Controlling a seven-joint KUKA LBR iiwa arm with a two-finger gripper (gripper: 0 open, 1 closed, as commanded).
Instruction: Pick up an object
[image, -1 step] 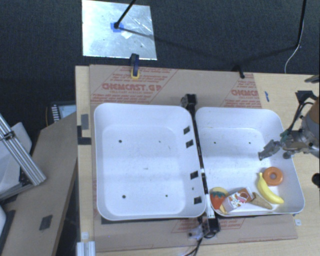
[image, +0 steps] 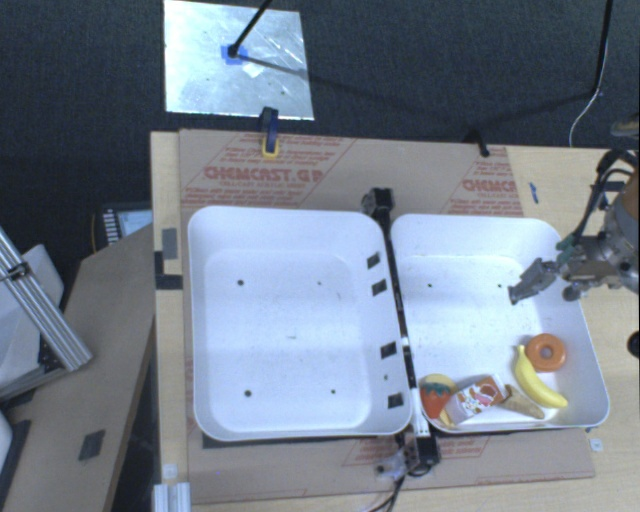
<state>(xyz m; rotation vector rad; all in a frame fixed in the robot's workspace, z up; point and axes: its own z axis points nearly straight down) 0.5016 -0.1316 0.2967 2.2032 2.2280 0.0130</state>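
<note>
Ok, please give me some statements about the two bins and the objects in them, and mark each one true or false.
1. The banana lies in the right bin. True.
2. The orange round object sits in the left bin. False: it is in the right bin, next to the banana.
3. The gripper is above the right bin. True.
4. The objects are gathered at the far edge of the right bin. False: they lie along its near edge.
5. The gripper holds the banana. False: the banana lies in the bin.
</note>
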